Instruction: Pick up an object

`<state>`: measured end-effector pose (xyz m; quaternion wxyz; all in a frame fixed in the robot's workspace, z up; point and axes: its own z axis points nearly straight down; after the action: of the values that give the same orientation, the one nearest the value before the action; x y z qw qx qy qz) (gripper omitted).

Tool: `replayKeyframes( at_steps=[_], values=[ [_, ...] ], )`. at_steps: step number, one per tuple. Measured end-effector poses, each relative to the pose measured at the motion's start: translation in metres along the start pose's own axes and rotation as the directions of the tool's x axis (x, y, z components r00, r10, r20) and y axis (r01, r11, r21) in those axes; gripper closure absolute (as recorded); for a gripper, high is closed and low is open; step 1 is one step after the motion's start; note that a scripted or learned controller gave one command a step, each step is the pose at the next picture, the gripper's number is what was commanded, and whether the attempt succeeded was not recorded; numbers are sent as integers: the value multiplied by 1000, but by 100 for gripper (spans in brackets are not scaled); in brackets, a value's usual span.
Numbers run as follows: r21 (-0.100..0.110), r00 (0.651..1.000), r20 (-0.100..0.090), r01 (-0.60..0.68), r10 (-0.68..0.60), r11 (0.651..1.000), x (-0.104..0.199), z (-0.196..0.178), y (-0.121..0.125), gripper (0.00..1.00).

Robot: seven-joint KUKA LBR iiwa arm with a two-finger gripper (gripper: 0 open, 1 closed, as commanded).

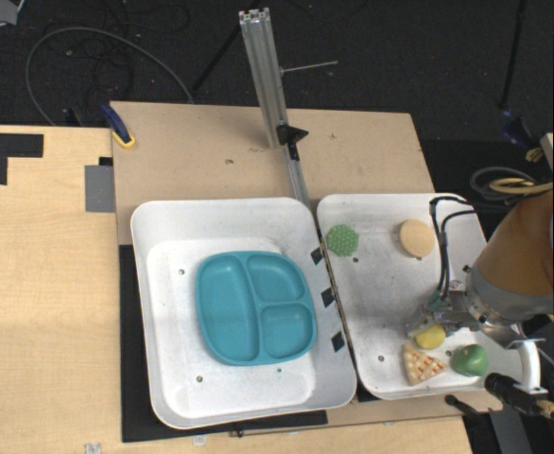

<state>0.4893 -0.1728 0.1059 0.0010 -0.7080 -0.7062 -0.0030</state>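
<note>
The arm comes in from the right and its gripper (435,322) is low in the right-hand bin (381,282), right over a small yellow piece (430,337) near the bin's front corner. From where I stand I cannot tell whether the fingers are spread or pressed together; the wrist hides them. The yellow piece looks like the target. A pizza slice toy (422,363) lies just beside it at the front, and a green apple-like piece (468,358) sits just to the right, so the spot is crowded. To do this well, I'd say the fingers should straddle the yellow piece alone, come straight down, close firmly, then lift vertically so the neighbours aren't dragged. Farther back in that bin, a tan round thing (416,237) and a green knobbly ball (342,241) lie well apart. The left bin (164,244) carries a teal divided plate (255,306).
</note>
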Motion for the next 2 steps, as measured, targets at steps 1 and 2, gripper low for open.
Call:
replayKeyframes(
  at_steps=[1,2],
  values=[
    [0,1000,7,3,-3,1000,-4,-62,3,100],
    [1,1000,6,5,-5,1000,-5,-108,11,100]
  ],
)
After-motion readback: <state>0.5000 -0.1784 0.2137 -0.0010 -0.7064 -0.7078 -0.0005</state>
